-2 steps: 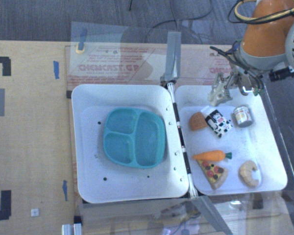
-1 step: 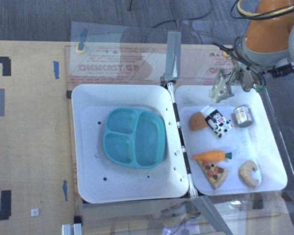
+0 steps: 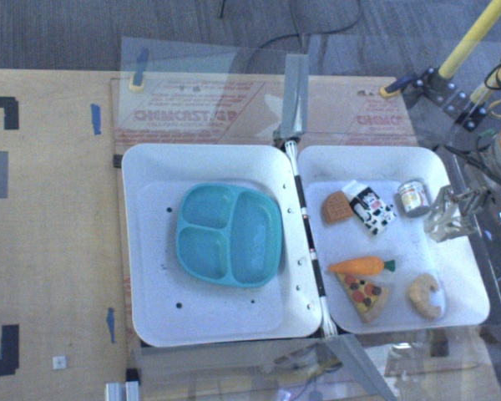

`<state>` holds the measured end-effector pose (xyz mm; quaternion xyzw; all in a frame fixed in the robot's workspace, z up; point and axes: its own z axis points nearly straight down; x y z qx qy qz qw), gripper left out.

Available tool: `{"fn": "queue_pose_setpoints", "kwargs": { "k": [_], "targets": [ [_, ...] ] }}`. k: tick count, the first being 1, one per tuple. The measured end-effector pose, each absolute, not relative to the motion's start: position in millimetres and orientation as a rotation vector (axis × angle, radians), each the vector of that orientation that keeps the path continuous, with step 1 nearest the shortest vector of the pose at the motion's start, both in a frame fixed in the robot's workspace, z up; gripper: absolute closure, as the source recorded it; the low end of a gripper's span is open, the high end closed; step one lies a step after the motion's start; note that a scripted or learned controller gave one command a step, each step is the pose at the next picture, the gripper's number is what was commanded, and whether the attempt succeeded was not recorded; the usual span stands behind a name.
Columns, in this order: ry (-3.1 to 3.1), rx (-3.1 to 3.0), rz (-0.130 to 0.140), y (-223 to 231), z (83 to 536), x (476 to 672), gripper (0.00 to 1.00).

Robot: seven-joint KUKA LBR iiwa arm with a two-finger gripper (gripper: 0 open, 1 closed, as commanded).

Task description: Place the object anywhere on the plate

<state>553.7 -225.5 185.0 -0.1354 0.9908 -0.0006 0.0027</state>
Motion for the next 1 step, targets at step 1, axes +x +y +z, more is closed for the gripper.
{"fn": "queue_pose_setpoints", "kwargs": {
  "k": [1],
  "targets": [
    [3.064, -0.648, 0.000, -145.5, 144.6, 642.1, 1.00]
  ]
}}
